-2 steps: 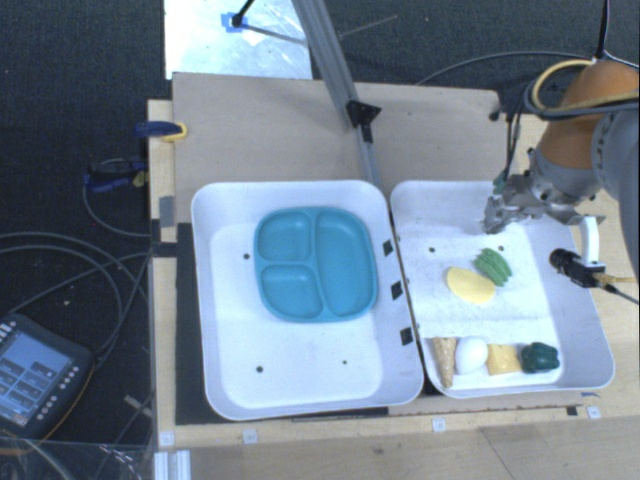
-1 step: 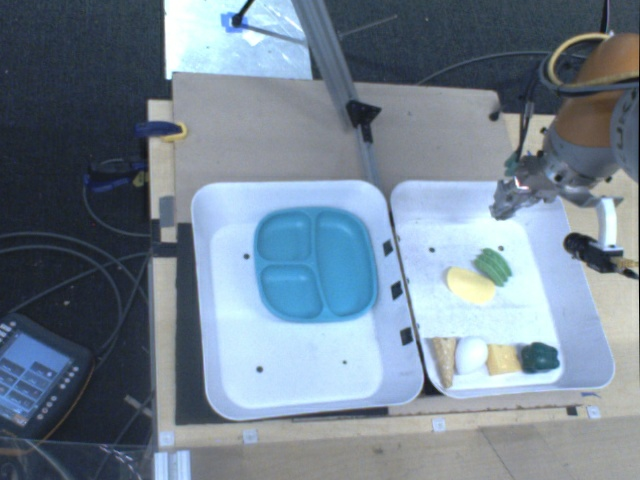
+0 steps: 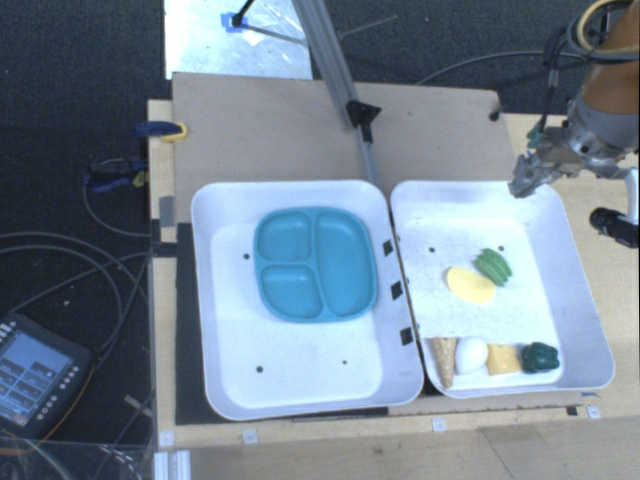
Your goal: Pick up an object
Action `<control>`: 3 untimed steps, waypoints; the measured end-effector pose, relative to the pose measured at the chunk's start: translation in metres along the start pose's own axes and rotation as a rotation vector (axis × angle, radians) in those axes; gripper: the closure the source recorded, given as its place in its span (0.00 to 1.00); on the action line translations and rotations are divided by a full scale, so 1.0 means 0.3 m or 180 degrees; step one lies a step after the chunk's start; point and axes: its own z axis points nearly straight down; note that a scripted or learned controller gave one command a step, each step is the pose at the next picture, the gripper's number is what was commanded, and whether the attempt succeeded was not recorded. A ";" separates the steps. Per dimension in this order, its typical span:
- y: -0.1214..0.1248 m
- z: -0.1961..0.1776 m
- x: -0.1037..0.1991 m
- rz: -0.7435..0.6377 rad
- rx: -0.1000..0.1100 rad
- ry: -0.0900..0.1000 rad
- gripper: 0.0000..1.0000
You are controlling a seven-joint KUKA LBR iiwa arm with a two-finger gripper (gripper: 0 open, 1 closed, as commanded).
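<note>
While the gripper is hanging over the far right corner of the right bin, nothing is sitting between its tips, and whether it is released or clenched cannot be told from this slanted view; the tool is small and partly blurred against the bin rim.

Every candidate for picking is lying in that same right bin. Nearest to the tool are the yellow piece and the green piece, which are touching or nearly so, side by side around the middle of the bin. Both are lying toward the viewer and slightly left of the gripper, with bare white floor between. The yellow piece is stretching its long axis roughly left to right with a slight downward tilt; the green piece is running on a diagonal, far-left to near-right.

Along the near wall a row is sitting close together: a cone, an egg, a cheese block and a dark green piece. These are lying well apart from the tool.

In the left bin a blue tray is resting, far from the arm.

Judging from this layout, the shortest move is heading down and toward the near-left to the green and yellow pair, and closing across the short axis of either looks wisest.
</note>
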 end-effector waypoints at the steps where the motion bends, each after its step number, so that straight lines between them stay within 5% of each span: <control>1: 0.028 -0.180 0.021 -0.0005 0.0002 0.0002 1.00; 3: -0.048 -0.126 0.354 -0.0014 0.0033 0.0014 1.00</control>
